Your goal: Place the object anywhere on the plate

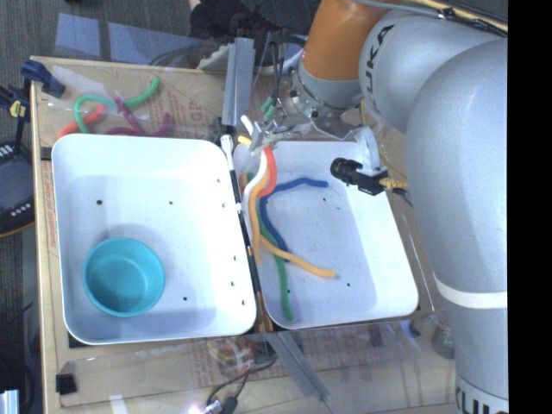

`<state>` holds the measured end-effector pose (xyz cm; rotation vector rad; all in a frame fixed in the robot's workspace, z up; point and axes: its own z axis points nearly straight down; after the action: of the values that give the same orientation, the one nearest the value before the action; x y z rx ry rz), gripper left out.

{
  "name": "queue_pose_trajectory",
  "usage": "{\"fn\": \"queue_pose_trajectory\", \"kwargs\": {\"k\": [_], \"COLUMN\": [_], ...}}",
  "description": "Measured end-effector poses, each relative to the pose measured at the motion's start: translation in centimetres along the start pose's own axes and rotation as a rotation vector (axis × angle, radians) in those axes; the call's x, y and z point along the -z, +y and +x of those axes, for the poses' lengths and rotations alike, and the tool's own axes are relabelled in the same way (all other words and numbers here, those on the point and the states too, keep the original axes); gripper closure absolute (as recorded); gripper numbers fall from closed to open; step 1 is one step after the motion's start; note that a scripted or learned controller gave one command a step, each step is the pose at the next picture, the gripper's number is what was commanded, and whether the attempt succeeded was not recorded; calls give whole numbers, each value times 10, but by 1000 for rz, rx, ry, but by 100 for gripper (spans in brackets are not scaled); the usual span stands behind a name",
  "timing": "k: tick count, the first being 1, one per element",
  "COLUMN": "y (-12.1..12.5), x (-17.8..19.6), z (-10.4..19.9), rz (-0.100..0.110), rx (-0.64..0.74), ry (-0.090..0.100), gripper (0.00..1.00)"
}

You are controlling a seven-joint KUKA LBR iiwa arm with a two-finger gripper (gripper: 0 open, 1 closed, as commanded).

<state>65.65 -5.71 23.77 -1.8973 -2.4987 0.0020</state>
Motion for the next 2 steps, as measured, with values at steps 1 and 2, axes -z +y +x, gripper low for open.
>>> {"fn": "queue_pose_trajectory", "kwargs": {"k": [1,2], "y": [18,-6], "x": [-9,-9], "z": [68,185], "rz": [4,3], "rx": [123,97], "ry": [-2,-3], "gripper": [100,100]}}
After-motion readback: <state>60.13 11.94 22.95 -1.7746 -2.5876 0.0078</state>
